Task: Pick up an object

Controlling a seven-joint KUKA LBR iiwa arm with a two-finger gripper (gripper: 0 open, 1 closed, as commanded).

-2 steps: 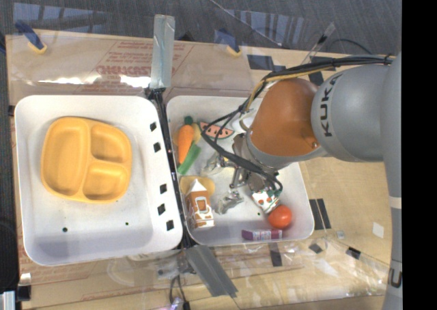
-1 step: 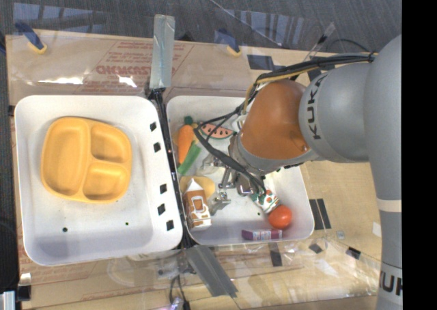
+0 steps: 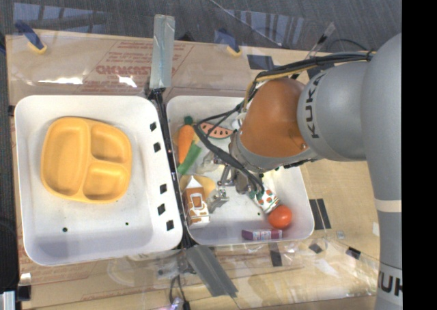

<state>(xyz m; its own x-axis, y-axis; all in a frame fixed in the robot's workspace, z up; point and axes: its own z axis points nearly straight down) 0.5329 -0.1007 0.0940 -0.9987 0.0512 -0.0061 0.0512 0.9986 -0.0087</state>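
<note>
Carton (image 3: 196,205): we see it at the right bin's (image 3: 300,223) left wall, near the end effector (image 3: 222,191)
End effector: low among clutter to reach; we cannot tell its state

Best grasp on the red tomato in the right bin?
Probably take the tomato across its round middle, straight from above. It lies near the right bin's front right corner, touching a small bottle, so close the fingers along the free axis, away from both.

One fixed camera sits above the table (image 3: 82,56), looking down at a slant, close enough to take in both white bins (image 3: 27,165); the arm (image 3: 355,110) enters from the right.
</note>
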